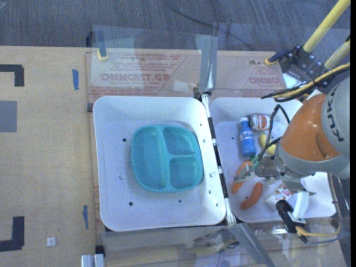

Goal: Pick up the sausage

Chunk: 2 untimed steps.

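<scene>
Camera view: sausage [251, 196] lies loose near the front of the right bin [225, 113], slanted.
Neighbours: carrot [239, 178] just beside it — blue bottle [247, 139] behind.
Claw: my gripper [261, 168] hovers above; open or closed, I cannot tell.
Approach: I judge straddling its narrow width best.

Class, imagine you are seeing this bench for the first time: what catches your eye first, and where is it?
The turquoise divided plate sits in the middle of the left bin. Over the right bin looms the arm's orange band. Below it lie a blue bottle and, nearer the front, the sausage.
</scene>
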Each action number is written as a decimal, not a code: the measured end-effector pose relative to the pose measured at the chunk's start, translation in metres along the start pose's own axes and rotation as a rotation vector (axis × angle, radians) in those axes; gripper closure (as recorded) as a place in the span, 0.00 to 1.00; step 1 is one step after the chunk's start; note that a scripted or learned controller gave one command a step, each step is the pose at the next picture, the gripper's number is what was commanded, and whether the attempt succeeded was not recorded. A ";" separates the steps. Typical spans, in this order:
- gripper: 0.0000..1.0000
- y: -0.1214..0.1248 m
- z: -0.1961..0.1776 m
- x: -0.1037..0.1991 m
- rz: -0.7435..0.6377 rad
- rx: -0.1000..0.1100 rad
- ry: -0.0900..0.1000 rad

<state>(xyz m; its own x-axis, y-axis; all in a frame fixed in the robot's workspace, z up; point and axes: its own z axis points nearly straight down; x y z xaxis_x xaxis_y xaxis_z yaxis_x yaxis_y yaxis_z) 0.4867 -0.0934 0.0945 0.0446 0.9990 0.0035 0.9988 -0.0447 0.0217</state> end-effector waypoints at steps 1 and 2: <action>0.00 0.000 0.000 0.000 0.013 0.000 0.000; 0.00 0.000 0.000 -0.001 0.001 0.000 -0.001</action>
<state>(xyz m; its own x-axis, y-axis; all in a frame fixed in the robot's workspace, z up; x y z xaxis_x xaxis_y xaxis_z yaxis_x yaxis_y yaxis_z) 0.4866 -0.0944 0.0944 0.0453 0.9990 0.0024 0.9987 -0.0454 0.0215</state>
